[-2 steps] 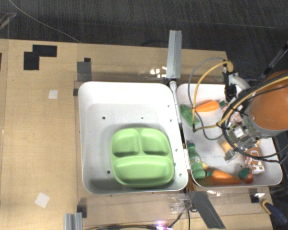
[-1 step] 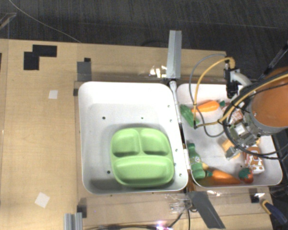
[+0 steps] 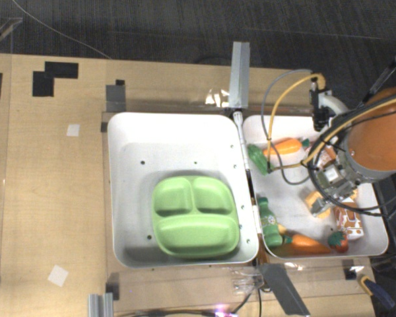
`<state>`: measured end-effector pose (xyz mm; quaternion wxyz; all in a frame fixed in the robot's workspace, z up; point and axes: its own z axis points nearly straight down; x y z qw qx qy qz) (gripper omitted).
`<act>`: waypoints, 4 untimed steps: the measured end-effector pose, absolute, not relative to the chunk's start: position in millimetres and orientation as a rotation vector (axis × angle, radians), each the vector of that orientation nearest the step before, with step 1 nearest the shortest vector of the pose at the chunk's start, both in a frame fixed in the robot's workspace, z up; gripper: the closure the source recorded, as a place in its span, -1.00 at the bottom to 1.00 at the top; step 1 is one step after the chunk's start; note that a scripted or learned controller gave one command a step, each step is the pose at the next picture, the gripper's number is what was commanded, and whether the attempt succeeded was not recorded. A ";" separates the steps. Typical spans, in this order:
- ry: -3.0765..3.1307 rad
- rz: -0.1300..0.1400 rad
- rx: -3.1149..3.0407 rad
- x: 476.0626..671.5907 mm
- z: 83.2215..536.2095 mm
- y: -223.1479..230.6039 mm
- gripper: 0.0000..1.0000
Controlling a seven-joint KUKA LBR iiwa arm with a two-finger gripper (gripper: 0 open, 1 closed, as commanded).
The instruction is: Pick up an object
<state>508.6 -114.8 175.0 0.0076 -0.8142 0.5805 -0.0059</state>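
Green divided plate [image 3: 196, 215] sits in left bin [image 3: 129, 150]. Right bin [image 3: 287, 197]: one carrot [image 3: 282, 148] at far side, another carrot [image 3: 303, 244] at near edge. Gripper [image 3: 330, 187] hangs over right bin.

A pale wooden counter [image 3: 46, 197] fills the lower part of the scene, its surface marked with black square patches [image 3: 53, 76] near the top left and small pale squares [image 3: 57, 275] further down. Beyond its far edge lies dark grey carpeted floor [image 3: 152, 12], crossed by a thin pale cable [image 3: 53, 28].
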 end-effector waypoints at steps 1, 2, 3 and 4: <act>1.817 -0.025 -2.537 511.3 186.2 -113.1 1.00; 1.819 -0.032 -2.529 514.1 197.7 -111.4 1.00; 1.861 -0.009 -2.523 490.0 222.7 -81.3 1.00; 1.650 -0.003 -2.669 487.8 195.0 -79.0 1.00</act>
